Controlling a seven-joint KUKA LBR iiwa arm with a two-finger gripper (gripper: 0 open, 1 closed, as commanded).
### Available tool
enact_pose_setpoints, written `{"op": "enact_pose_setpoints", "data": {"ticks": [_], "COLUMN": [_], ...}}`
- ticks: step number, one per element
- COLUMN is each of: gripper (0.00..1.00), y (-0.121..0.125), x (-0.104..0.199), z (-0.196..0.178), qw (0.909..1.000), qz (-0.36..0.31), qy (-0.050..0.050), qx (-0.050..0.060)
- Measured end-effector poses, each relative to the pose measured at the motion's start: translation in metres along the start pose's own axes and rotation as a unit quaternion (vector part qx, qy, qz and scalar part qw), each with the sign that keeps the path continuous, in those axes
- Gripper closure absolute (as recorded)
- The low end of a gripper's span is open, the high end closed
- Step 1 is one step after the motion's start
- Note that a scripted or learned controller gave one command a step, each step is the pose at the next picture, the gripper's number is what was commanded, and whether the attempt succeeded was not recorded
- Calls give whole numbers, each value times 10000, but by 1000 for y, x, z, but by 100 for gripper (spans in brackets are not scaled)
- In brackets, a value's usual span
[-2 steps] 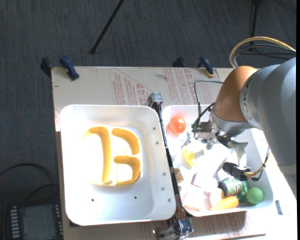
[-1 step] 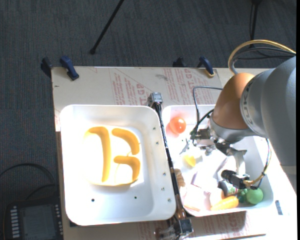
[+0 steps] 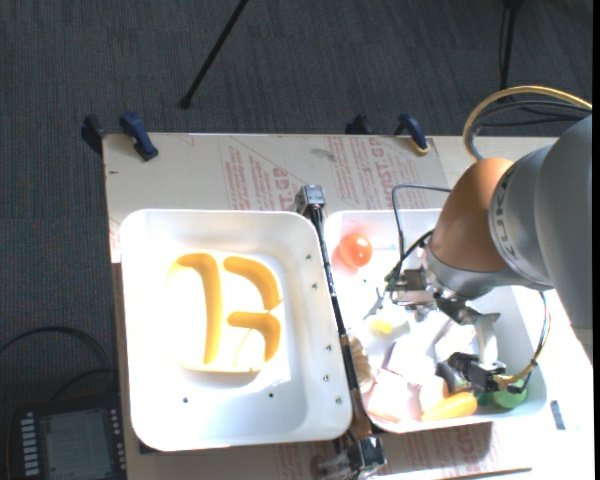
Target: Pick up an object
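The grey arm with its orange band reaches in from the right over the right bin (image 3: 532,320). My gripper (image 3: 406,290) hangs low over the middle of that bin. An orange-red ball (image 3: 355,249) lies just up and left of it, near the bin's far left corner. A small yellow piece (image 3: 383,326) sits just below the gripper. An orange carrot-like piece (image 3: 450,406) and a green item (image 3: 506,397) lie by the near wall. The wrist hides part of the bin floor.
Pink and white flat pieces (image 3: 391,390) lie at the right bin's near left. The left bin (image 3: 145,368) holds several yellow banana-shaped pieces (image 3: 230,303) on a pale sheet. Blue clamps (image 3: 137,133) grip the board's far edge.
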State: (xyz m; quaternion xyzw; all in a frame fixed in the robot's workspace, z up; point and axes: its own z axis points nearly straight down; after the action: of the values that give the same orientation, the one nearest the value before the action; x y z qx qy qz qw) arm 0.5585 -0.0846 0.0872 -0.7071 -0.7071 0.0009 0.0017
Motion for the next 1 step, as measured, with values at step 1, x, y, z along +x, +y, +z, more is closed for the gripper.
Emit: {"op": "enact_pose_setpoints", "data": {"ticks": [1], "gripper": [0], "y": [84], "x": [4], "z": [-1], "qw": [10000], "qz": [-14], "qy": [-3], "qx": [-14]}}
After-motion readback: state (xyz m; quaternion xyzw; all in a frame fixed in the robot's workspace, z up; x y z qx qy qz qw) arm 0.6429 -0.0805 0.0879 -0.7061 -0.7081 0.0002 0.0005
